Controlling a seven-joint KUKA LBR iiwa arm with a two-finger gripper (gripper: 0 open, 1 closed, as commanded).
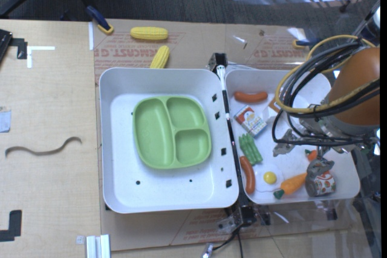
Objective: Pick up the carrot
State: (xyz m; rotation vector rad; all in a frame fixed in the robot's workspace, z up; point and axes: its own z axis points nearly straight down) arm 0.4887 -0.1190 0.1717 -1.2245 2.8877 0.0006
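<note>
Two white bins are counted: a left bin [109,190] and a right bin [344,195]. One green divided plate [172,132] is seen. Two corn cobs are counted in the upper middle of the frame, one [149,34] above the other [159,57]. Two sausages are seen, an upper [250,96] and a lower [247,173]. One carrot [291,185], one fried egg [268,179], one bunch of green beans [250,148] and one small carton [250,120] are counted.
</note>
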